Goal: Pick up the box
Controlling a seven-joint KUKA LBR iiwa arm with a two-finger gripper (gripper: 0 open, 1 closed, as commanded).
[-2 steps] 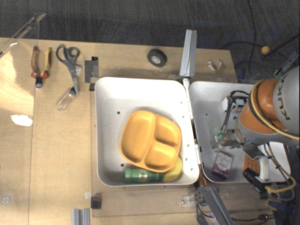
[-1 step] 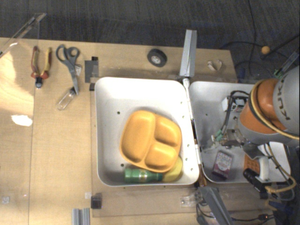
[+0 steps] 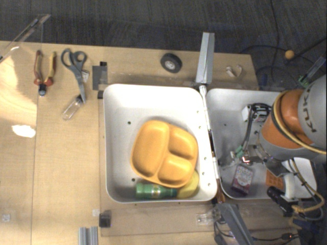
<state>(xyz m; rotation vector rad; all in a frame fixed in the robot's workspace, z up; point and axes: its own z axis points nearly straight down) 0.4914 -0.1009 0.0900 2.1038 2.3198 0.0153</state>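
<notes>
Arm (image 3: 299,119) sits at frame right over right bin (image 3: 225,103). Gripper (image 3: 244,160) hangs just above small dark box (image 3: 242,177) at lower centre-right of frame; grip state: can't tell. Yellow tray (image 3: 164,152) lies in left bin (image 3: 120,137).

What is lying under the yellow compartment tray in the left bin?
A green can-like object and a yellow-green rounded item poke out from beneath the yellow compartment tray's near edge. Anything further underneath is covered.
</notes>
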